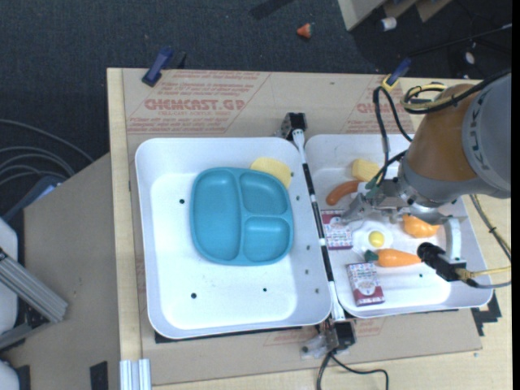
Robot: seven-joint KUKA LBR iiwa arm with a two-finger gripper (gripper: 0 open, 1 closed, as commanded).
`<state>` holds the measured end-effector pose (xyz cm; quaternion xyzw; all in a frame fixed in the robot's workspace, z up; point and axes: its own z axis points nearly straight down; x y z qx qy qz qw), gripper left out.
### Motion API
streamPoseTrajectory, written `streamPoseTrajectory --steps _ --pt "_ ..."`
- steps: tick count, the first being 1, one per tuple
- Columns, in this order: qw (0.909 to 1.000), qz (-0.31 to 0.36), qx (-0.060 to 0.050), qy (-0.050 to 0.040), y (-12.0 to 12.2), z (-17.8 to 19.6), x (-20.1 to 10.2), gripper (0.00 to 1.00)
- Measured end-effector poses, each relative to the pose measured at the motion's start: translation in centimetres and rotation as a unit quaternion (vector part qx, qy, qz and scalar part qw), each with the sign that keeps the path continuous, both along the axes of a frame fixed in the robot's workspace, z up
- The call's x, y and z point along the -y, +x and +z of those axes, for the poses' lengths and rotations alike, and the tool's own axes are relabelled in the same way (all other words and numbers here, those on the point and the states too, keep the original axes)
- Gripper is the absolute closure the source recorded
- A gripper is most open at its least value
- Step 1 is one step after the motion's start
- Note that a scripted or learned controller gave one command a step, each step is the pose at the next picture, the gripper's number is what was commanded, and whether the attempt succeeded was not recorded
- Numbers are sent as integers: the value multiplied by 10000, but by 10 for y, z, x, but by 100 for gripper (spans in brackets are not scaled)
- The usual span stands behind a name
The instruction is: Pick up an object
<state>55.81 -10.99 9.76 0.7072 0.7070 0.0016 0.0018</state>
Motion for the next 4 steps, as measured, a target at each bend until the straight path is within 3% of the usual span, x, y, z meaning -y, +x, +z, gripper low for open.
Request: streamPoseTrajectory --steps 1,2,3,4 --pt "10000 5 -19 2 57 -13 -12 0" --pt "10000 1 -3 0 58 -2 -12 100" --pt "10000 7 -18 0 11 143 -31 100" --pt "10000 7 -41 8 -48 165 -69 100"
